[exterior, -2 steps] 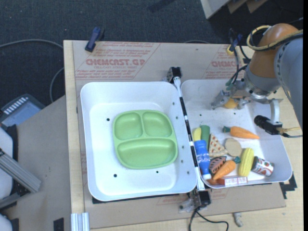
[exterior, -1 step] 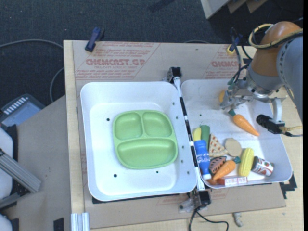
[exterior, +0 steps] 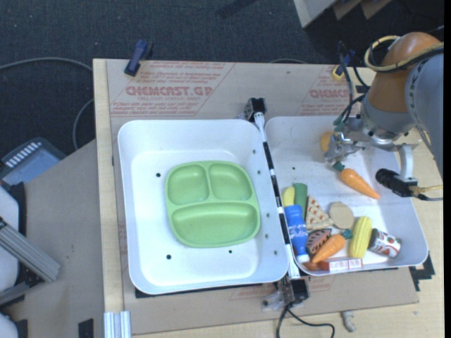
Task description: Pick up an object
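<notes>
The metal two-finger gripper (exterior: pixel 339 153) hangs over the right white bin (exterior: pixel 417 239), near an orange plastic carrot (exterior: pixel 359 182); whether it is open, I cannot tell.

A robotics lab: a table (exterior: pixel 211 83) covered with taped protective sheet, loose cables (exterior: pixel 42 65), dark carpet floor (exterior: pixel 176 13).

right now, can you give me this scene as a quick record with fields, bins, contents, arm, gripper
left bin: holds a green divided plate, lying flat
right bin: toy food piled toward its near end
loose item: carrot lying apart from the pile, mid bin
pile: blue tube, corn cob, small can, pizza slice
arm: reaches in from the right, over the far end of the right bin
gripper: low at the far end of the right bin, beside a yellow-orange item; grasp not clear
</notes>
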{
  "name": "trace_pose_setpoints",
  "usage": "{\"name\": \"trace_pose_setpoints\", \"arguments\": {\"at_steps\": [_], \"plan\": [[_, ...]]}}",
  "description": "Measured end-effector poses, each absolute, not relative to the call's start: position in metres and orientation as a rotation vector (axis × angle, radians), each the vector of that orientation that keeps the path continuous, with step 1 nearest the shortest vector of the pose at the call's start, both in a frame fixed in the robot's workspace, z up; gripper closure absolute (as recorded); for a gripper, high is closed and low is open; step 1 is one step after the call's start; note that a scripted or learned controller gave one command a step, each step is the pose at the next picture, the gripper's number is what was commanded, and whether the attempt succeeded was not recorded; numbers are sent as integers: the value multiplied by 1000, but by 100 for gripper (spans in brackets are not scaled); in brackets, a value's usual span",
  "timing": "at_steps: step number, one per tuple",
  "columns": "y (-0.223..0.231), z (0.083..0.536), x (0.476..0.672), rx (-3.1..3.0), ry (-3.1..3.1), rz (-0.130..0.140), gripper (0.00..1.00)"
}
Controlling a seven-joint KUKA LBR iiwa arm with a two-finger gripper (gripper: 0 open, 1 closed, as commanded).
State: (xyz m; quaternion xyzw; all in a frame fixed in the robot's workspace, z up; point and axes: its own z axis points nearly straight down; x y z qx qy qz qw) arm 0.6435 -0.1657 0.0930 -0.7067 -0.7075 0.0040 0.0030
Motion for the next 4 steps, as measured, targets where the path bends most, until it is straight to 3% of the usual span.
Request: {"name": "trace_pose_setpoints", "arguments": {"at_steps": [1,2,3,4], "plan": [[-215,181,667,-2223,-2225,0,0],[-224,179,577,-2223,-2222,2,0],[-216,104,587,-2220,-2220,1,0],[-223,85,667,-2221,-2223,0,0]]}}
